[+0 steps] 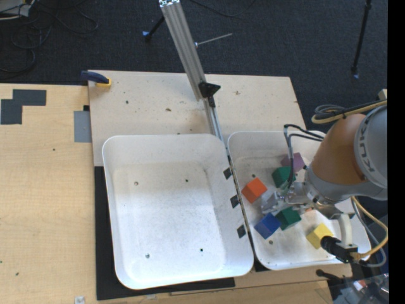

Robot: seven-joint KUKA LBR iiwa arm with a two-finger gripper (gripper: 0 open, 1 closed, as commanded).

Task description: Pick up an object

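Two white bins sit side by side on the bench. The left bin [164,214] has only small dark specks on its floor. The right bin [253,147] holds a bunch of small blocks. The grey arm [354,157] reaches in from the right, with its orange band above the wrist. The gripper [281,200] is low in the right bin, in the middle of the blocks. I cannot tell what state it is in, or if it has a block.

An orange block [254,189] lies just left of the gripper. A blue block [267,225] lies near it, closer to us. A dark green block [290,218] sits right beside the blue one. Another green block [281,176] and a purple block [295,163] lie farther back. A yellow block [318,235] lies at the near right.
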